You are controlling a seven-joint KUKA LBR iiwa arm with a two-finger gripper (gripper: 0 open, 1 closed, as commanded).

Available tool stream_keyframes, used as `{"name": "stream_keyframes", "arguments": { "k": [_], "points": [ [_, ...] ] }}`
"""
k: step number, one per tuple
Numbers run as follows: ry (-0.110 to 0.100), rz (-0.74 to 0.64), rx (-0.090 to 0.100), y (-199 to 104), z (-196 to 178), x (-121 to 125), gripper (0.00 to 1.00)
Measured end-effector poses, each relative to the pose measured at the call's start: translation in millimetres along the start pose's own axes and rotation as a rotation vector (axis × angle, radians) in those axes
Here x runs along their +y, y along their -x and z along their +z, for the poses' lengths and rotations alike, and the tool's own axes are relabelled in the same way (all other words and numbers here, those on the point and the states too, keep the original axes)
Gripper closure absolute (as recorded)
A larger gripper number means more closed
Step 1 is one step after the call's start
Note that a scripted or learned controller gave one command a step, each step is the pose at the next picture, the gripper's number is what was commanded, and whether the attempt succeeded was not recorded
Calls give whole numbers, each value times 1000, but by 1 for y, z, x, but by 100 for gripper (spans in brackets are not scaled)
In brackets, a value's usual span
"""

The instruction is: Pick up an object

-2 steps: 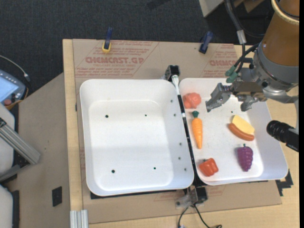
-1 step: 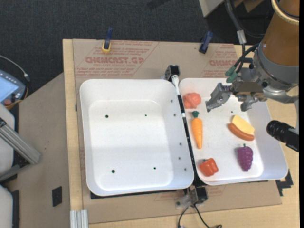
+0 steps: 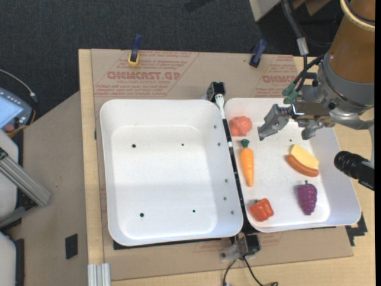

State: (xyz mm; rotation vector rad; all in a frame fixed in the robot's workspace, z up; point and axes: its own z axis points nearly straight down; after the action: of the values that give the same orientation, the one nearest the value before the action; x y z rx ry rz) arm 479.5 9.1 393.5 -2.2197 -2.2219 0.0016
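My gripper [image 3: 290,128] hangs open over the upper middle of the right bin [image 3: 343,186], with nothing between its fingers. A pink strawberry-like piece [image 3: 241,125] lies to its left near the divider. Below that lies an orange carrot [image 3: 247,166]. A yellow and orange slice [image 3: 303,160] sits just below the gripper. A purple bunch of grapes [image 3: 307,197] rests near the bin's front right, and a red pepper [image 3: 260,209] lies at the front left.
The left bin [image 3: 161,171] stands beside the right one, the two rims meeting along a black clip strip [image 3: 229,148]. Both rest on a cardboard sheet [image 3: 155,70] held by clamps at the back. A black camera mount [image 3: 355,167] juts in at the right.
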Motion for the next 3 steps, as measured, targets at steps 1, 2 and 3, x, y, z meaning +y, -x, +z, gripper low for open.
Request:
{"name": "stream_keyframes", "arguments": {
  "k": [1,2,3],
  "points": [
    [0,0,0,0,0,0,0],
    [0,0,0,0,0,0,0],
    [0,0,0,0,0,0,0]
  ]
}}
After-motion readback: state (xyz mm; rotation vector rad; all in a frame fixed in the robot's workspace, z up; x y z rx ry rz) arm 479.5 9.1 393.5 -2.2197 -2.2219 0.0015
